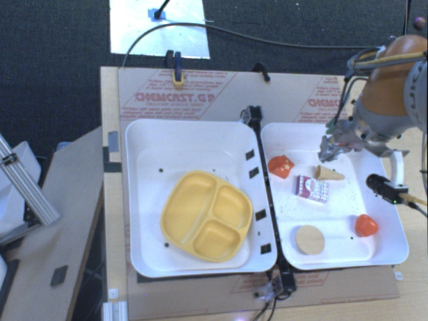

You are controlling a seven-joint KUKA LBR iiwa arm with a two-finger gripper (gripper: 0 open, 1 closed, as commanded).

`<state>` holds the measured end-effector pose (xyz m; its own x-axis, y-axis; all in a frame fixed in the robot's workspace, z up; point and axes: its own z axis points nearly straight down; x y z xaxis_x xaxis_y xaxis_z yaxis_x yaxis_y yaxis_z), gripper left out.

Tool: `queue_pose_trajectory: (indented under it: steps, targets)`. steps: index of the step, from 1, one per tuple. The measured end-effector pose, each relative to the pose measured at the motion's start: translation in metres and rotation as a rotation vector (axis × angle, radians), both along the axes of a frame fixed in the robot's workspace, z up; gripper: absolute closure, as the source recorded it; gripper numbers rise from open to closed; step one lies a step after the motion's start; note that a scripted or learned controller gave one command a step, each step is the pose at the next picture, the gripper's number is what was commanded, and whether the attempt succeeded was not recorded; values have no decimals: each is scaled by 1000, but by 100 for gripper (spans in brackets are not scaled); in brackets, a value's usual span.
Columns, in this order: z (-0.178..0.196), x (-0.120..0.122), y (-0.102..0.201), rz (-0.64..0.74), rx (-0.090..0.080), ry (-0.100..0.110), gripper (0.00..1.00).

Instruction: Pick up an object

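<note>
The gripper [327, 151] is seen low in the right bin [394, 246], just above a tan wedge [329, 174]; its opening cannot be told. Nearby are found a purple packet [313, 188], a red pepper [281, 166], a tan disc [309, 239] and a tomato [365, 225]. A yellow divided tray [206, 215] is held in the left bin [144, 179].

A robotics lab or test cell: two shallow white bins [200, 132] sit side by side on a bench topped with a protective sheet [194, 92] printed CHEMCAST GP, held by a clamp [177, 69]. Loose black cables [221, 32] run across dark carpet, an aluminium extrusion [27, 186] lies at the left, and a grey-and-orange industrial arm [391, 85] reaches in
</note>
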<state>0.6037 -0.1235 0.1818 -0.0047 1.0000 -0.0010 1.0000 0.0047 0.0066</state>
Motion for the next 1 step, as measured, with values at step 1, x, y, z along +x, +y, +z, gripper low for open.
queue_pose_trajectory:
  steps: [1]
  targets:
    - [55,5,-10,-1,-1,-1,100]
